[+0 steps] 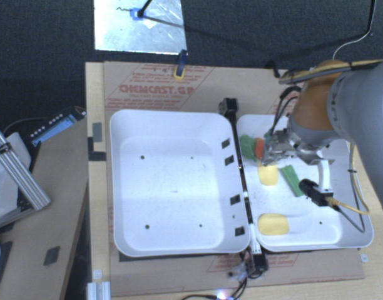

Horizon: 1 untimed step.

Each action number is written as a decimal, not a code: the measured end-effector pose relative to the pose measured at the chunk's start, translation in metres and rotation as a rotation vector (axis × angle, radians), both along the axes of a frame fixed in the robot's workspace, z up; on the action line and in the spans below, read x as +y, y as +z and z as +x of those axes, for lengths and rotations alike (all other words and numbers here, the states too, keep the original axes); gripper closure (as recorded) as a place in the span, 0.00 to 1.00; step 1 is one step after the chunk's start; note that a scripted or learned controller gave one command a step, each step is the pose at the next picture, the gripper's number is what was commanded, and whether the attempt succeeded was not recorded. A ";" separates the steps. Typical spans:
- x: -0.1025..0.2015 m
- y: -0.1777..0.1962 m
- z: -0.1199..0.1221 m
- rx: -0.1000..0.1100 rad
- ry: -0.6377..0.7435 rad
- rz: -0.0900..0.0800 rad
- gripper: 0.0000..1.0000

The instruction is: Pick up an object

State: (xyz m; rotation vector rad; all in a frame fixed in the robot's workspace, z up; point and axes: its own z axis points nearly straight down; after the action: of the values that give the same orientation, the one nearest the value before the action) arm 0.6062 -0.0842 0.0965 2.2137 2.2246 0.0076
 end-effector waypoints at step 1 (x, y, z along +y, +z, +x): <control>0.087 0.095 0.059 -0.010 0.009 0.002 1.00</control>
State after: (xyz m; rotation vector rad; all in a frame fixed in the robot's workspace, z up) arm 0.6654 0.0025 0.1917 2.1997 2.2304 0.0203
